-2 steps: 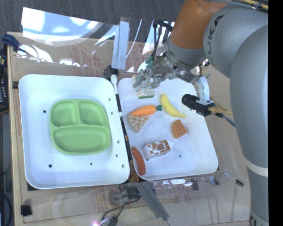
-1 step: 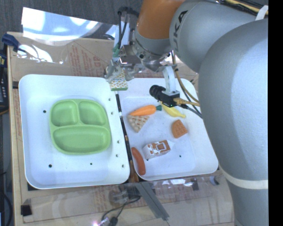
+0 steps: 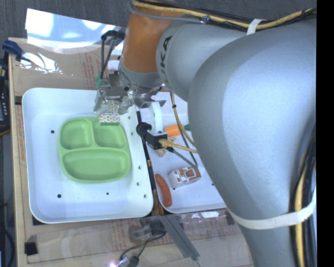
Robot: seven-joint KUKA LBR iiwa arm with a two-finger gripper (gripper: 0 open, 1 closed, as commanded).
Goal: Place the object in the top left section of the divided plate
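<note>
Pincer (image 3: 112,100): hangs over the far edge of the divided plate (image 3: 94,150), a small patterned object (image 3: 109,117) at its tip; cannot tell how the grip stands.
Object: just above the plate's upper right section, so not yet over the top left one.
Why: placement apparently under way.
Left bin (image 3: 39,199): carries the plate.
Right bin (image 3: 181,207): sausage (image 3: 163,188), small carton (image 3: 185,176).
Tabletop (image 3: 72,235): brown, worn.

Bench (image 3: 72,239) bears two white bins: left bin (image 3: 39,193), right bin (image 3: 197,204), touching.
</note>
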